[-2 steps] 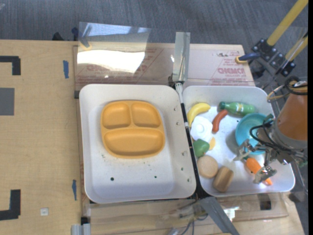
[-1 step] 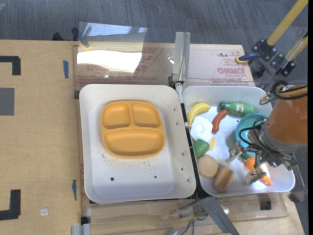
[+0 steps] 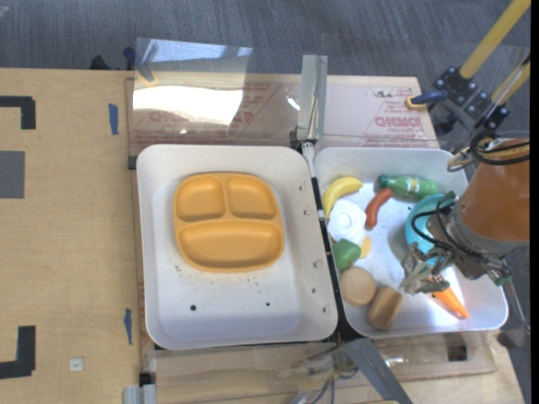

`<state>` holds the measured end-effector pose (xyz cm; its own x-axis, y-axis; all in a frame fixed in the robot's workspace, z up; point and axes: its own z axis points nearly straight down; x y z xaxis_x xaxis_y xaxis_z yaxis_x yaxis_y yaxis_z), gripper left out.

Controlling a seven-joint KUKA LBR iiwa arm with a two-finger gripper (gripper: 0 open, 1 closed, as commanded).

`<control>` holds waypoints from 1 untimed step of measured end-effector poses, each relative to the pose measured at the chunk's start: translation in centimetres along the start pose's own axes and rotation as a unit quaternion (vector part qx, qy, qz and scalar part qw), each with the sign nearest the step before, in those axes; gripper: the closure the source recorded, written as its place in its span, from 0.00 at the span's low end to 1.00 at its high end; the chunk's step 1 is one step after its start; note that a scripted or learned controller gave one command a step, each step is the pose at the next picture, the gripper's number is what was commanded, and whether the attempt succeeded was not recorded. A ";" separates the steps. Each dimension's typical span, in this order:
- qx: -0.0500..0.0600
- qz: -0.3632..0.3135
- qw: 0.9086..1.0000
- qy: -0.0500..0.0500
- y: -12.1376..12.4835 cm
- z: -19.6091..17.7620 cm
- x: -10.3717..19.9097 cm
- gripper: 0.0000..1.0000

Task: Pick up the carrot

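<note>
The carrot (image 3: 451, 300) is orange and lies in the front right corner of the right bin (image 3: 488, 316), tip pointing to the front right. Its thick end reaches under my gripper (image 3: 424, 274), which hangs low over the bin right at that end. From this angle the wrist and its cables hide how the gripper meets the carrot. The arm's orange band (image 3: 502, 202) sits above it at the right edge.
Sharing the right bin are a yellow banana (image 3: 340, 192), a white egg (image 3: 347, 220), a red sausage (image 3: 378, 207), a green bottle (image 3: 410, 185), a green pepper (image 3: 346, 252), a tan ball (image 3: 358, 287), a brown cylinder (image 3: 385, 306) and a teal cup (image 3: 418, 225). An orange divided plate (image 3: 227, 221) lies in the left bin (image 3: 160, 310).
</note>
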<state>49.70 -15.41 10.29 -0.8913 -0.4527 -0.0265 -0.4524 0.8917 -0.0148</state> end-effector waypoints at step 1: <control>-0.001 0.000 1.000 0.001 0.0 0.1 0.0 0.00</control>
